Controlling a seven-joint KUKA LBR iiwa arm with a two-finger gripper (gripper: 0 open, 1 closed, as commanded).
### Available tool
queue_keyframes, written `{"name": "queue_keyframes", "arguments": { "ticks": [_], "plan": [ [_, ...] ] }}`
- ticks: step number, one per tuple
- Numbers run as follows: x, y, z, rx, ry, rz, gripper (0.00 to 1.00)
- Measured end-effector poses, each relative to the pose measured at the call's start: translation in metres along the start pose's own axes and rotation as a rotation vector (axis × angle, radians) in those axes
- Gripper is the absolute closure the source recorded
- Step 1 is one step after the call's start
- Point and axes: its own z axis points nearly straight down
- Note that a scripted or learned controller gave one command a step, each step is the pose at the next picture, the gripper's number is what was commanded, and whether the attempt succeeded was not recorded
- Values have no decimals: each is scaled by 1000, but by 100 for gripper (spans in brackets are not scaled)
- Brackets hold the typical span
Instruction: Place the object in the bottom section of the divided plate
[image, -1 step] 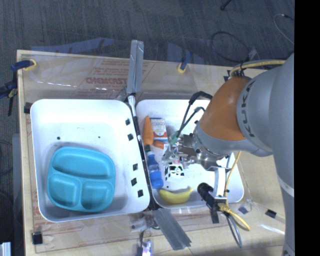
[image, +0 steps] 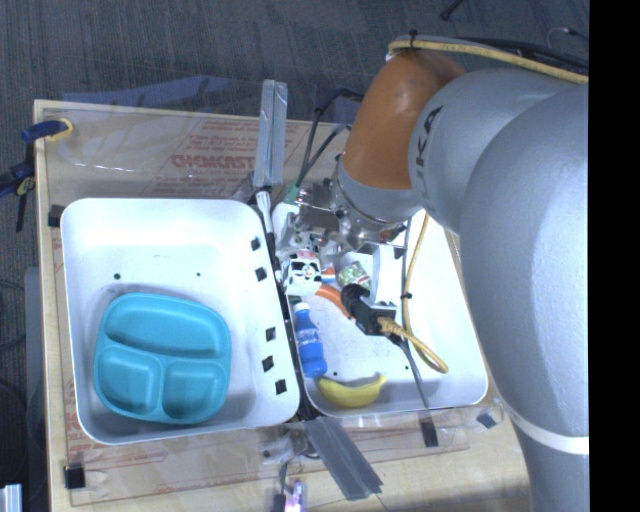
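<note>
Camera view from above, at a slant: two white bins are seen side by side on a table (image: 140, 140). A blue divided plate (image: 160, 355) lies flat in the near part of the left bin (image: 150, 235). It is split into one wide section on the far side and two smaller sections on the near side.

The loose objects are all found in the right bin (image: 450, 320), apart from the plate. A blue bottle (image: 309, 343) lies along that bin's left wall. A banana (image: 350, 390) rests just beside it at the near edge, curved upward. A small orange piece (image: 333, 295) and a green item (image: 352, 273) lie farther back, close under the wrist.

The grey arm (image: 500, 200) is reached in from the right, with its orange band above. The tool (image: 305, 250) is lowered into the far left corner of the right bin, near the dividing wall. Whether it is released or clenched cannot be told, and nothing can be made out in its grasp.
</note>
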Motion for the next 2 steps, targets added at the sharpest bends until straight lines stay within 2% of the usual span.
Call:
{"name": "queue_keyframes", "arguments": {
  "ticks": [1,2],
  "plan": [
    [83,-40,18,2,-1,-251,100],
    [83,-39,18,2,-1,-251,0]
  ]
}}
